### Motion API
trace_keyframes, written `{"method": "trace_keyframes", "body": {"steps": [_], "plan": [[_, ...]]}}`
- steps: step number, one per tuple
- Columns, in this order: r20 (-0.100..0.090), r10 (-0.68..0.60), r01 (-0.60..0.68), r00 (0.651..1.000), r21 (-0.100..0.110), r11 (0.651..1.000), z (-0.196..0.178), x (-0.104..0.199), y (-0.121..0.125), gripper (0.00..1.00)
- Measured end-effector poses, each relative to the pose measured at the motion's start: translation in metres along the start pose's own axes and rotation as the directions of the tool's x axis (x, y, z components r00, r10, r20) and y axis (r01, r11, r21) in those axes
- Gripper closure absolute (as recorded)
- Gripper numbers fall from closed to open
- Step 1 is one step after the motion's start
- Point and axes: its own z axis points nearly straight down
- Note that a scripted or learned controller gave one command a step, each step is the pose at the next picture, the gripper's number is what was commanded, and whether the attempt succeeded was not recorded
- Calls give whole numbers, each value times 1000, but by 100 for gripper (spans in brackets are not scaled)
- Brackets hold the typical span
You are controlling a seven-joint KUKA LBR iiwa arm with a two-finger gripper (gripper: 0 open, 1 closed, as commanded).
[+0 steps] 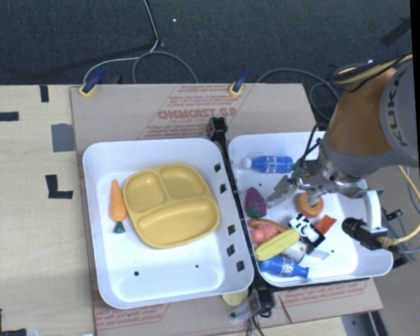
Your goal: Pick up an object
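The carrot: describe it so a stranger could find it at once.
Start at the left bin, which holds a yellow divided plate. The carrot lies against that plate's left side, running lengthwise along the bin's left wall. It is slim and orange with a small green tip, the plate's one neighbour there.

Right bin (358,265): blue bottle (268,164), purple eggplant (254,201), corn cob (277,243), orange ring (311,206), all lying loose.
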Motion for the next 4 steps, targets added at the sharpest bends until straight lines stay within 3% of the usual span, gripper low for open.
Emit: {"method": "trace_keyframes", "body": {"steps": [1, 2, 3, 4], "plan": [[2, 0, 0, 1000, -5, 1000, 89, -37, -32, 0], [16, 2, -2, 1000, -12, 1000, 87, -18, 69, 0], [-9, -5, 5, 1000, 52, 999, 106, -10, 128, 0], [1, 1, -1, 1000, 57, 998, 106, -5, 131, 0]]}}
